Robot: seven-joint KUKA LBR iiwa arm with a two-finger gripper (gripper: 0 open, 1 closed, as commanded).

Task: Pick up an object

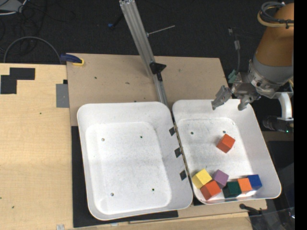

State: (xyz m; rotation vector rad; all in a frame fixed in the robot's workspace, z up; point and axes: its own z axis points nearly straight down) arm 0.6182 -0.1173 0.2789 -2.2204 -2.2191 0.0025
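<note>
1. The gripper (232, 99) is seen above the far edge of the right bin (268, 150), close to that bin's far right corner, hung from the grey arm with its orange band (276, 30) reaching in from the right.
2. The two fingers are spread apart, one finger (220, 97) towards the left and the other towards the right, and nothing is held between them.
3. An orange-red block (225, 143) is found alone near the middle of the right bin, tilted on the floor of the bin and well apart from the gripper.
4. A cluster of blocks is packed along the near edge of the right bin: a yellow block (202, 178), a purple block (220, 177), a red block (210, 189), a green block (232, 189), an orange block (245, 184) and a blue block (255, 181).
5. Yellow and purple are set just beside each other, with red touching them at the near side; green, orange and blue are lined up towards the near right corner.
6. The left bin (91, 116) is laid just beside the right one, the two joined by small black clips (178, 152) along the shared edge.
7. A slanted aluminium rail (141, 42) is seen rising from the far edge of the bench, between the bins.
</note>
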